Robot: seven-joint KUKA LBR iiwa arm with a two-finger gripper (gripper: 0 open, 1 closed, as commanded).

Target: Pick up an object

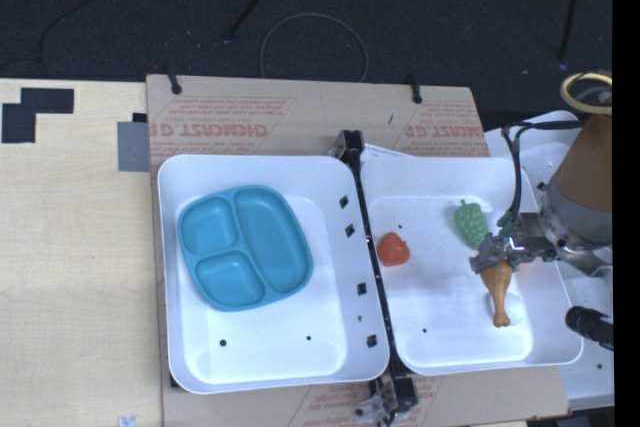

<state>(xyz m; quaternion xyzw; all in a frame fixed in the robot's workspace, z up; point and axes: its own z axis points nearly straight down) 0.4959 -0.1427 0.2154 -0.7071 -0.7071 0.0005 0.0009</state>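
A brown toy drumstick lies in the right bin, its thin end pointing toward the front. My gripper sits right over the drumstick's thick upper end and hides the very top of it. A green bunch of grapes lies just up and to the left of the gripper. A red tomato-like toy rests near the right bin's left wall. The arm comes in from the right.
The left bin holds a blue divided plate. A black divider bar runs between the two bins. Cardboard lies under both, with light wooden bench to the left.
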